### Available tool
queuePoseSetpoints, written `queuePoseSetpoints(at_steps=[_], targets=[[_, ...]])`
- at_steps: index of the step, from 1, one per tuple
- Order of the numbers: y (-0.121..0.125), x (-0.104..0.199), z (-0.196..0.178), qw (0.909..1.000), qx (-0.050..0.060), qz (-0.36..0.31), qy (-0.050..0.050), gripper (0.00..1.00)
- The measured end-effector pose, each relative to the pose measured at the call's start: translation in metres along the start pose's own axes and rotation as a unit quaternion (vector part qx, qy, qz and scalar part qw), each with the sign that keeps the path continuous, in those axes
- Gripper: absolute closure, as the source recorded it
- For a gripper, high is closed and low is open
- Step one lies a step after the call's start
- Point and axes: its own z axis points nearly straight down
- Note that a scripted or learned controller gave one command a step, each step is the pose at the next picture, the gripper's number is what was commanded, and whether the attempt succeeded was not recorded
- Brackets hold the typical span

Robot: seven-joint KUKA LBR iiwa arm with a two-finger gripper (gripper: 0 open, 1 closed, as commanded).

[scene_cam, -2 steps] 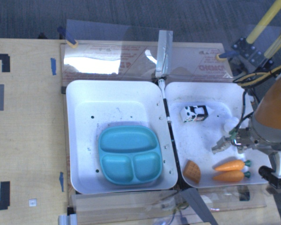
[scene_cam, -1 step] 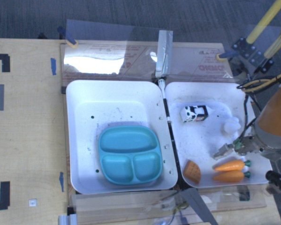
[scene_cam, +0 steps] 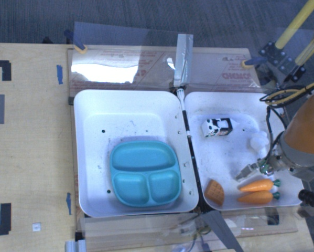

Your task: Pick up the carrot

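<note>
- Leftward, a teal divided plate (scene_cam: 144, 180) sits low in the left bin (scene_cam: 88, 140), clear of the work.
- Right bin (scene_cam: 198, 156): waffle piece (scene_cam: 215, 192), cow toy (scene_cam: 218, 127), two carrots (scene_cam: 258, 191) by the front wall.
- Gripper (scene_cam: 249, 170) hovers just above them, poised to descend; its finger spread I cannot tell.

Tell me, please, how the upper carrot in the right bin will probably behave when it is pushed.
The upper carrot looks stiff and smooth, so it may slip. Its rounded, tapered body would likely roll, perhaps against the lower carrot close beside it.
</note>
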Motion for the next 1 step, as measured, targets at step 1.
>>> queuePoseSetpoints(at_steps=[1], targets=[[-0.0059,-0.0336,-0.001,0.9999,-0.002,0.01,0.009,0.0]])
